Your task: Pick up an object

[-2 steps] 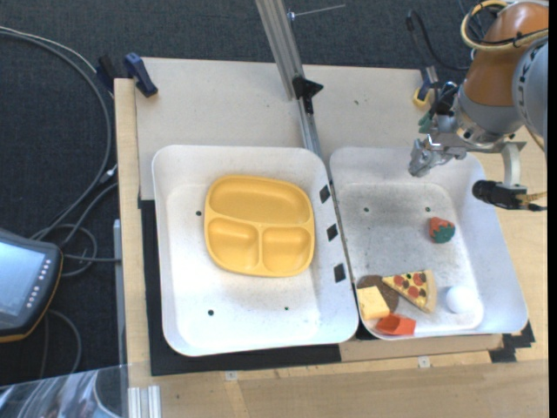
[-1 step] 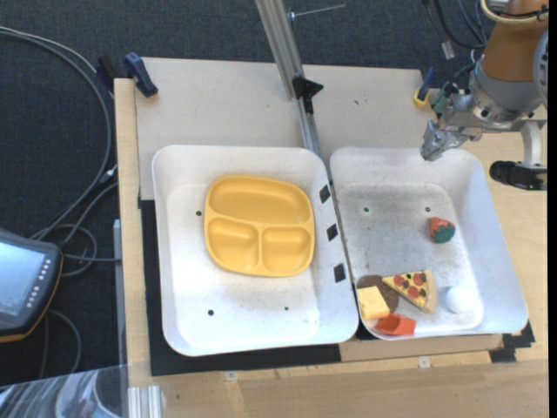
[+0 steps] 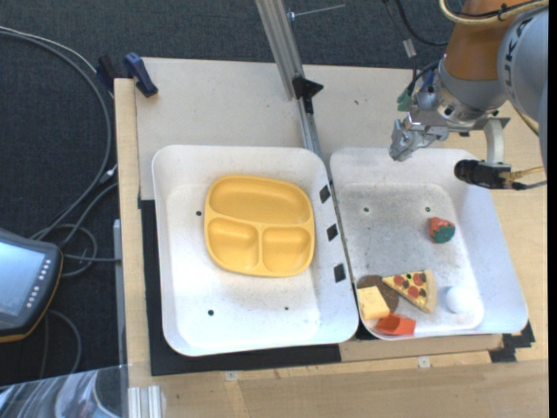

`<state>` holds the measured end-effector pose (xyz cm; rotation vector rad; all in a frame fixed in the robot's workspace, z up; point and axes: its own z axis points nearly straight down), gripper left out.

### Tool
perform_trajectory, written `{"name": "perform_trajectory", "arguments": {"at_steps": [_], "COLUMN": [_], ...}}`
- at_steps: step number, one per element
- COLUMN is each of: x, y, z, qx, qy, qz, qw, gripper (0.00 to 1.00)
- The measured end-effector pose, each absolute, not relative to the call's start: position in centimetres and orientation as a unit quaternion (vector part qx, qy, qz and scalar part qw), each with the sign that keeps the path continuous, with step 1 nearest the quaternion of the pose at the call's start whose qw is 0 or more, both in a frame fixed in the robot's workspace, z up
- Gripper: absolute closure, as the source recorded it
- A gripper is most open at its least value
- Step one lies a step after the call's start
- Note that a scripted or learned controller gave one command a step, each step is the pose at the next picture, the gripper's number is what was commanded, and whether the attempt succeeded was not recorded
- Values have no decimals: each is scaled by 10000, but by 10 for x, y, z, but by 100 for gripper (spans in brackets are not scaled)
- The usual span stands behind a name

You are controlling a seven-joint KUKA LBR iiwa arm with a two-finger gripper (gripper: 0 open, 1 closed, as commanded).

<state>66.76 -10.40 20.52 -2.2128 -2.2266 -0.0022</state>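
My gripper (image 3: 402,146) hangs over the far rim of the right bin (image 3: 496,233), with nothing seen between its fingers. In that bin lie a red and green strawberry toy (image 3: 441,230), a pizza slice toy (image 3: 412,289), a yellow cheese block (image 3: 372,303), a brown piece (image 3: 383,284), an orange-red piece (image 3: 396,325) and a white ball (image 3: 459,300). The gripper is well behind all of them, nearest the strawberry toy.
The left bin (image 3: 174,259) holds a yellow divided plate (image 3: 258,225). A metal pole (image 3: 280,26) rises from the seam between the bins. A blue clamp (image 3: 139,72) sits at the bench's back left corner. Cables and a tablet (image 3: 24,277) lie off the bench on the left.
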Motion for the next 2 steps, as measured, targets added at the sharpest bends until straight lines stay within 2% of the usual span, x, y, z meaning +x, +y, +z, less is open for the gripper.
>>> {"name": "perform_trajectory", "arguments": {"at_steps": [2], "x": [645], "y": [-1], "z": [207], "qx": [-7049], "qy": [-7093], "qz": [0], "qw": [23], "gripper": [100]}}
